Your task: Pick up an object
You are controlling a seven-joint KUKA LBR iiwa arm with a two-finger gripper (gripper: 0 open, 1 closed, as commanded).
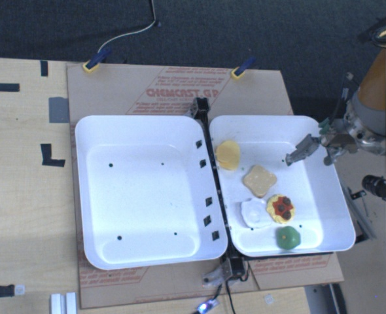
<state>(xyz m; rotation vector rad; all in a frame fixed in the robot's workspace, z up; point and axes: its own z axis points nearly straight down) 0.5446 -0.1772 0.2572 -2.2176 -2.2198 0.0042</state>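
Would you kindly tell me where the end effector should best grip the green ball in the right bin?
Probably from straight above, across the green ball's middle: it looks round, so any axis works. The bin wall lies close below it, the flower-like piece just above.

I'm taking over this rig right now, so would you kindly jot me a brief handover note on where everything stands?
Gripper: fingers spread open, holding nothing, over the upper right of the right white bin.
Objects, all in that bin: round yellow piece, tan toast slice, flat white piece, yellow-and-red flower-like toy, green ball.
Done: nothing picked.
Left: descend, grasp one, lift.
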